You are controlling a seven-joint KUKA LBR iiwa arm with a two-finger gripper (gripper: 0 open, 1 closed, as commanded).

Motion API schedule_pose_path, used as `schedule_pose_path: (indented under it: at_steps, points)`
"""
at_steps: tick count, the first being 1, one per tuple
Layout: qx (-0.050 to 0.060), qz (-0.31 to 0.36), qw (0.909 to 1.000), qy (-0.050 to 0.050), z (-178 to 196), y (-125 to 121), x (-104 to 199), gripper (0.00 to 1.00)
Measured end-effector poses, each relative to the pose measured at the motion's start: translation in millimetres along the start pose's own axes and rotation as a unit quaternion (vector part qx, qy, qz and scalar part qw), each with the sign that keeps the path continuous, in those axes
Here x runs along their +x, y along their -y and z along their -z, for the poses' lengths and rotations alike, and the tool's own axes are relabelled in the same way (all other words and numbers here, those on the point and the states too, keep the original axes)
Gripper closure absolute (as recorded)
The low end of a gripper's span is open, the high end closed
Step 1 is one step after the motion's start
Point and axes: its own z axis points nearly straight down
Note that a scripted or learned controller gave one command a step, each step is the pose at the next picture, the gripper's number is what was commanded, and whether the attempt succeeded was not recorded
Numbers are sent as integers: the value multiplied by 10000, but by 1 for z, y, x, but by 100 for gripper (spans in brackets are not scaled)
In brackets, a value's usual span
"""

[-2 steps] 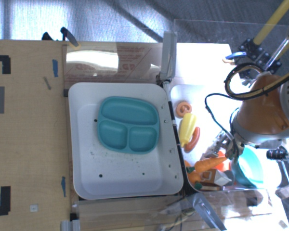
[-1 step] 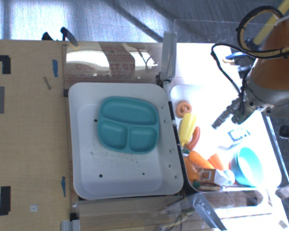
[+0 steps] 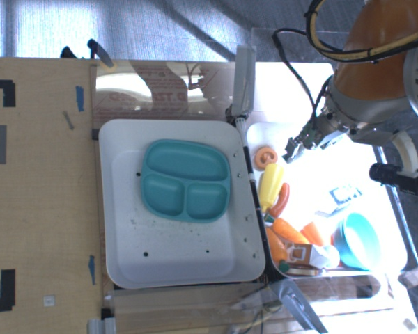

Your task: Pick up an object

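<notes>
- While I watch from the overhead camera, the biggest thing below and to the left of the gripper is the left bin; it is white and shallow, well apart from the fingertips
- I see the right bin directly under and around the gripper; its floor is washed out by glare
- Inside the left bin lies a teal divided tray, three compartments, far to the gripper's left
- Below and to the right of the gripper sits a blue bowl, tipped on its side
- Just below-left of the gripper lies a yellow banana-like piece, a red chilli touching its right side
- Further below lie orange carrot pieces
- Nearest, just left of the tips, is a small orange ring
- I see the gripper dark and small, hovering above the bin; I cannot tell how it is set, and I see nothing in it
</notes>
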Motion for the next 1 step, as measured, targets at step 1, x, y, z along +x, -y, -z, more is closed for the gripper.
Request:
schedule_pose_path:
  at_steps: [1]
  points:
    - [60, 829, 9965, -29, -110, 89, -46, 100]
